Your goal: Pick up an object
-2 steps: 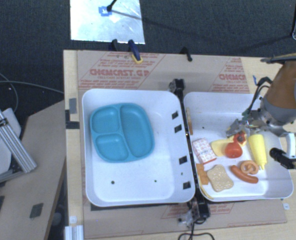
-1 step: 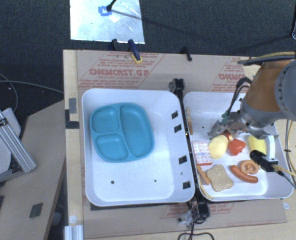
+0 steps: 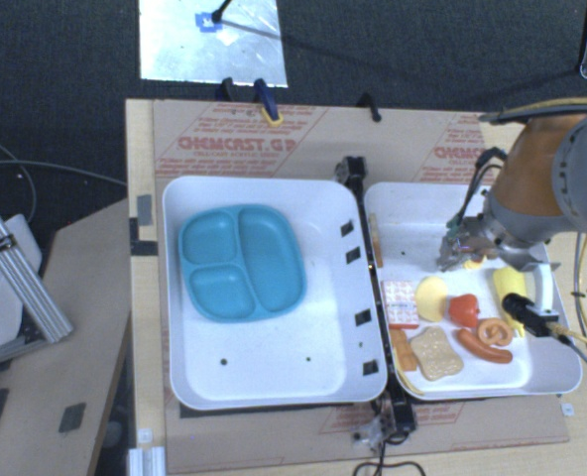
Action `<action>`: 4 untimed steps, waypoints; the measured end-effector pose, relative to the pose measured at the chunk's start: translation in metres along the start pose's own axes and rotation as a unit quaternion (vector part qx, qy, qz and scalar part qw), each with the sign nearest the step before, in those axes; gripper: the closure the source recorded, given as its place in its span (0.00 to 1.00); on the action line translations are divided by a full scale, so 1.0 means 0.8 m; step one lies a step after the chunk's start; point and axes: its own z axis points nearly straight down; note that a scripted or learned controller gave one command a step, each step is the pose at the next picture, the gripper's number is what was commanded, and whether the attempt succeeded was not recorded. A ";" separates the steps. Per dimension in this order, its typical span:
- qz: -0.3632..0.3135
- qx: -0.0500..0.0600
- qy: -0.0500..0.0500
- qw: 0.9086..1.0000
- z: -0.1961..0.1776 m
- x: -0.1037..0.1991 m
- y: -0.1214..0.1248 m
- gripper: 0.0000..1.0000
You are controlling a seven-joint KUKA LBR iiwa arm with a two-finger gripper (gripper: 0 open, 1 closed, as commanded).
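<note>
1. The gray robot arm [image 3: 561, 181] with its orange band is reaching in from the right side and is hanging over the right white bin [image 3: 412, 216].
2. The claw [image 3: 462, 253] is pointing down into the back part of that bin, over the bare white floor.
3. The claw is looking dark and blurry from up here, so it is too hard to tell how it is set or whether anything is in it.
4. A small bit of yellow is showing right by the tip of the claw, but it is too small to tell what it is.
5. The toy food is lying together in the front half of the right bin, near the claw.
6. A round yellow lemon [image 3: 431, 297] is sitting just in front of the claw.
7. A red tomato [image 3: 463, 310] is sitting just beside the lemon.
8. A slice of toy bread [image 3: 435, 352] is lying near the front edge of the bin.
9. A hot dog [image 3: 484, 347] is lying beside the bread, and an orange ring [image 3: 494, 331] is sitting right behind it.
10. A yellow banana [image 3: 509, 284] is lying under the arm on the right.
11. A pink and white flat card [image 3: 400, 301] is lying by the bin's left wall.
12. The left white bin [image 3: 274, 365] is holding a blue plate with three parts [image 3: 242, 262].
</note>
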 end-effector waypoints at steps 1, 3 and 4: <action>0.003 0.005 0.000 1.000 0.017 -0.035 -0.052 1.00; 0.002 0.004 0.001 1.000 0.015 0.014 -0.128 1.00; 0.002 0.002 0.001 1.000 0.014 0.014 -0.126 0.00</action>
